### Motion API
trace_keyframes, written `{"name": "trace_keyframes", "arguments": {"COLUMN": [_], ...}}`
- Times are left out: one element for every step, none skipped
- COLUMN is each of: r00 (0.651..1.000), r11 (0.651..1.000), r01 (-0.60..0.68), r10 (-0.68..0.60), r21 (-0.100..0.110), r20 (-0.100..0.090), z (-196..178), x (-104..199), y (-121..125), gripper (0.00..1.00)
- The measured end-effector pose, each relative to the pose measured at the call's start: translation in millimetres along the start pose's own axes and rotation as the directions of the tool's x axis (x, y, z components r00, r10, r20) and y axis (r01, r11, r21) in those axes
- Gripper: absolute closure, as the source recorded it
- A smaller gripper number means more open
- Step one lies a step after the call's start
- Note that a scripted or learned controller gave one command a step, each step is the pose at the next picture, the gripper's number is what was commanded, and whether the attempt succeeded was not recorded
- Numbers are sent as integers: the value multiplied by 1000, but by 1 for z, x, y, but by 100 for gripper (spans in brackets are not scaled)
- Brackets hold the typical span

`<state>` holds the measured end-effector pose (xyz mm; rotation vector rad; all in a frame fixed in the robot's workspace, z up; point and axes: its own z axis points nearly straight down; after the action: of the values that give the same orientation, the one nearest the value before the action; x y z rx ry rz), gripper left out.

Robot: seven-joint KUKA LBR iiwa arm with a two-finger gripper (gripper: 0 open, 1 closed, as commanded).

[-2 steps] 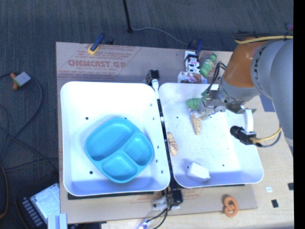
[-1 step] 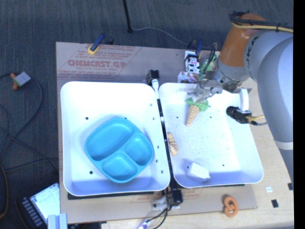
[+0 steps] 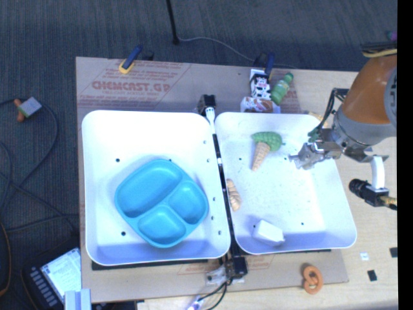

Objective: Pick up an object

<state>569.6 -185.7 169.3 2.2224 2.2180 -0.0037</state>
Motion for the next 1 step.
{"name": "trace_keyframes", "arguments": {"r00": [1000], "r11": [1000], "r01": [4], "r10": [-4], "r21": [0], "r20": [-3], "z": [1], "x": [25], "y": [42], "gripper": [100]}}
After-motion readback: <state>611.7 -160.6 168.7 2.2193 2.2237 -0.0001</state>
